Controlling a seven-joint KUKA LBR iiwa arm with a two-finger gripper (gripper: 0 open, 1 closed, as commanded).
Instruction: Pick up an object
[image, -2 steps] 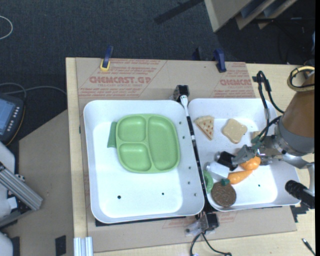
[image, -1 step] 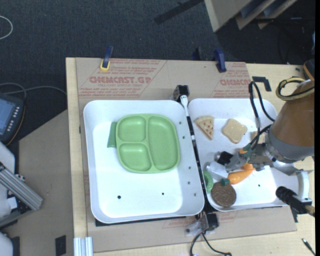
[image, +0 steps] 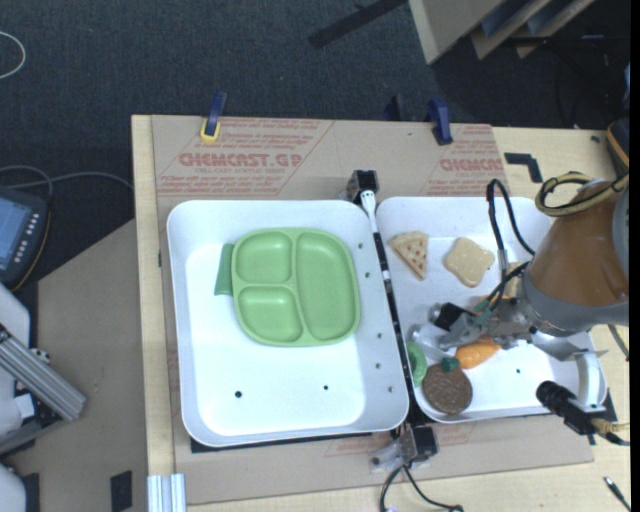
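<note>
Low in the right bin (image: 520, 215), the gripper (image: 468, 335) sits over a carrot (image: 476, 353) lying left-right, near the front wall; whether it grips is unclear. Open floor lies behind, toward the bread (image: 468, 260).

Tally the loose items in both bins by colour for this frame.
Green: 2, divided plastic plate, small green piece
Tan: 2, wedge-shaped slice, bread-shaped slice
Orange: 1, carrot-like piece
Brown: 1, round disc
Total: 6

Two white bins (image: 200, 330), brown bench (image: 300, 150), blue clamps (image: 438, 120)
</note>
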